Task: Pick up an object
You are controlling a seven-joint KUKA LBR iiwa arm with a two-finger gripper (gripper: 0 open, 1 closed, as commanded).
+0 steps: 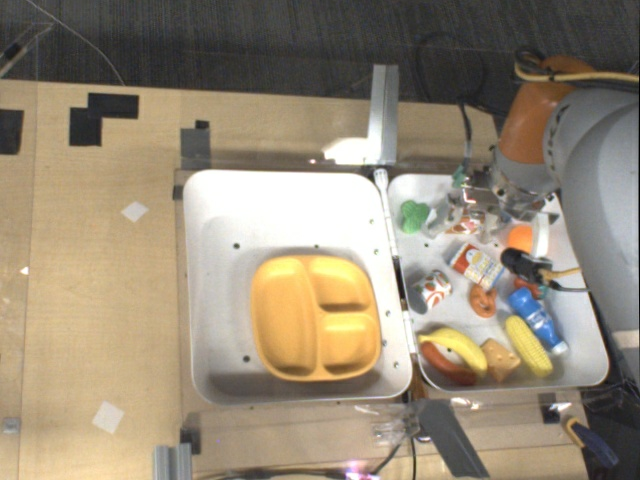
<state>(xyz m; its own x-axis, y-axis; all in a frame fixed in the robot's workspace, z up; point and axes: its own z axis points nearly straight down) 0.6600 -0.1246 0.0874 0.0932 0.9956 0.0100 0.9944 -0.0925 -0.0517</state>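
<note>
Banana (455, 345) lies at the near edge of the R bin (600, 364), curved, w/ a red obj (450, 373) partly under it. Just beside it to the R sits a brown block (498, 358), and next to that a corn cob (527, 345) lies slantwise toward the near R corner. A blue bottle (535, 315) lies on its side just beyond the corn, touching or nearly touching it. An orange ring-like piece (484, 302) sits btwn the bottle and a red-and-white can (434, 290), which lies near the bin's L wall. Farther back is a small printed carton (476, 263), tilted, and to its R an orange ball (519, 237). A green lump (413, 214) sits alone in the far L corner of this bin.

All pickable objs are in the R bin. Gripper (478, 200) is over the far part of that bin, btwn the green lump and the orange ball, w/ a small red-and-white item (463, 227) just below it, too small to ID. Can't tell whether the gripper is clasped or released, nor whether it grasps anything. Grey arm (595, 178) comes in from the R, orange band (525, 123) above the wrist.

L bin (215, 268) holds one yellow divided plate (315, 316), lying flat toward its near R side.
</note>
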